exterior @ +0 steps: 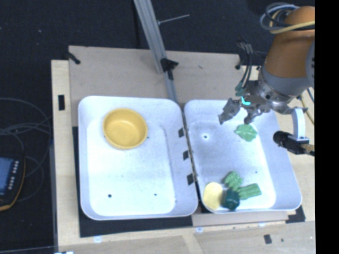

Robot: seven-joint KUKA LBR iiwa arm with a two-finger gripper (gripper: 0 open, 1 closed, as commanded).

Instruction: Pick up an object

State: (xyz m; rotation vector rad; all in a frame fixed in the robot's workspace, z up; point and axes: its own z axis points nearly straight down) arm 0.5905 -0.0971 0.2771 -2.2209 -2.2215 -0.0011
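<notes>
My gripper (239, 114) hangs over the far part of the right bin (280, 157), below the grey and orange arm. Its fingers (229, 113) stand spread, open, with nothing between them. A pale green object (246, 132) lies on the bin floor just in front of and slightly right of the fingertips. At the near edge of the same bin a cluster sits together: a pale yellow round piece (212, 194), a dark teal piece (230, 199) and two green pieces (232, 179) (249, 190).
A yellow bowl (125, 128) rests in the far left part of the left bin (132, 194). A grey metal post (151, 28) rises slantwise behind the divide between the bins. Black clips (186, 155) line that divide.
</notes>
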